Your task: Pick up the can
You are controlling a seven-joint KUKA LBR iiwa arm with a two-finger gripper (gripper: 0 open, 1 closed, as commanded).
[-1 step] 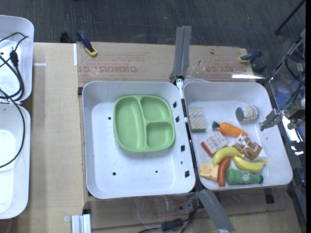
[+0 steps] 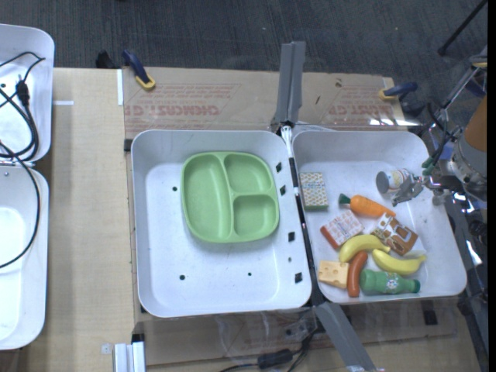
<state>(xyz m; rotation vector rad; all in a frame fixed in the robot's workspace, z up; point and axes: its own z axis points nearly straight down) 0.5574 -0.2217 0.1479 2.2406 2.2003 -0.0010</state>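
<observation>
The can (image 2: pixel 391 180) lies on its side in the upper right part of the right bin (image 2: pixel 364 139), its round silver end turned to the left of the frame, a little apart from the other things. The gripper (image 2: pixel 412 188) is just beside it, at its right and slightly lower, and its fingers (image 2: pixel 403 194) seem to touch the can or nearly so, but I cannot tell whether they are wide or narrow, and the can is not seen between them. I judge that the step in hand is the approach or the first try at grasping; the can is not lifted yet. The next move, I think, calls for the fingers to come on both sides of the can's body and close on it firmly, because a can on its side could roll away. Below the can in the same bin are an orange carrot (image 2: pixel 369 205), a small patterned box (image 2: pixel 312 189), a red and white packet (image 2: pixel 342 228), a brown carton (image 2: pixel 394 235), two bananas (image 2: pixel 387 254), a sausage (image 2: pixel 356 273), a piece of cheese (image 2: pixel 334 273) and a green bottle (image 2: pixel 390 284), crowded in the lower right. The left bin (image 2: pixel 155 231) holds a green divided plate (image 2: pixel 230 197), whose three compartments have nothing in them. Both bins stand on the worktop (image 2: pixel 85 208).
</observation>
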